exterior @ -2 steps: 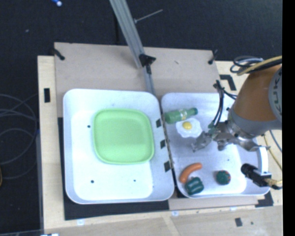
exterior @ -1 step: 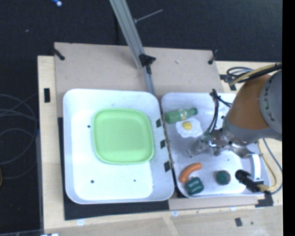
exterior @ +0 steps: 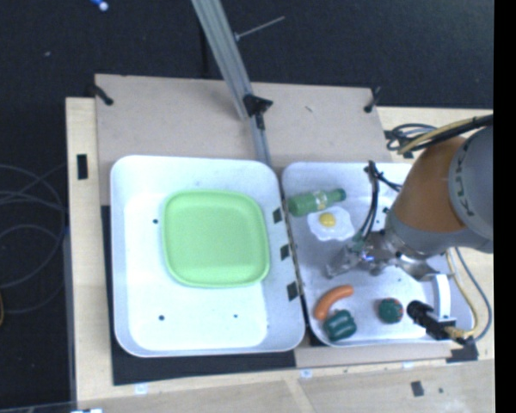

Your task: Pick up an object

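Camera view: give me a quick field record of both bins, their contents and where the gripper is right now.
left bin: holds a green square plate, lying flat
right bin: holds the small items below
green bottle: on its side near the bin's far edge
fried egg: just below the bottle
orange sausage: near the bin's front left
green block: beside the sausage, nearer the front edge
dark green round item: right of the sausage
gripper: low over the bin's middle, between egg and sausage; grasp not discernible

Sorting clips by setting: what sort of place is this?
Likely a robotics lab bench: two white bins, toy food such as a fried egg, and loose cables on the dark floor.
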`<state>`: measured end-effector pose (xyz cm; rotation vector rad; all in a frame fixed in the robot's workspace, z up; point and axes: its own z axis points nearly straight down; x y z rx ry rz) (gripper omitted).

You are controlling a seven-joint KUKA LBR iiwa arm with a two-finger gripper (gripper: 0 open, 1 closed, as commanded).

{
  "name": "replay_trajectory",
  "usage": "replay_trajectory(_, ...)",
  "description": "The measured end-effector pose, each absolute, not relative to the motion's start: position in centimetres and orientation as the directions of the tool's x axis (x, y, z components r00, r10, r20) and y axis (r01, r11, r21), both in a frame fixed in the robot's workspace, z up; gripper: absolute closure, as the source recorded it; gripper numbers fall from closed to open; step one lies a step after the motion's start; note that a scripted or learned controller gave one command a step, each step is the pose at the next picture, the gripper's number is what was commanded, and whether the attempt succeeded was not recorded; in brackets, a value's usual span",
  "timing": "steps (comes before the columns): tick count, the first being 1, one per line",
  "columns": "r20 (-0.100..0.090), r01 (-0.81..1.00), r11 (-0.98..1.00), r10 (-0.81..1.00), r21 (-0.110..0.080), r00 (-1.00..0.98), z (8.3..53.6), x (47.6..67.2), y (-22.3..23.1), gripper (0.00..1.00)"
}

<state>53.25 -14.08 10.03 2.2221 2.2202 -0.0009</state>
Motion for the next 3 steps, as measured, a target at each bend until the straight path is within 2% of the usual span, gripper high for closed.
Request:
replay_trajectory(1,-0.001,1.0,-0.002,1.0,0.004,0.002,11.2,53.4,-14.1,1.0)
replay_trajectory(3,-0.001,1.0,0.001,1.0,0.006,-0.001,21.4,53.4,-13.3,1.0)
